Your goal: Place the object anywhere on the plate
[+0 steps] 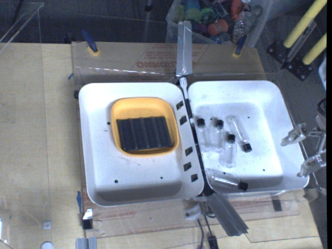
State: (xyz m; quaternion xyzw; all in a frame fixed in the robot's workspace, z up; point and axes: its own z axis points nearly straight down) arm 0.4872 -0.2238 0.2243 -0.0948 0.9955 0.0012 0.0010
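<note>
**Vials unpicked, plate bare of them**

A pale wooden bench [36,139] is seen from above, bearing two white bins side by side, with a clear tub of coloured oddments [218,7] at twelve o'clock. In the left bin [93,180] a yellow plate [142,106] is set, with a dark ribbed block [143,133] lying on it. In the right bin [270,102] several clear vials with black caps [225,139] are scattered, one lying apart at the bin's six o'clock edge [228,182]. At three o'clock, beyond the right bin's rim, the gripper [306,150] is glimpsed; whether it is spread or closed cannot be told, and nothing is seen in it. The task is judged barely begun: a vial has yet to be grasped, carried over towards nine o'clock and set down on the plate.
</note>
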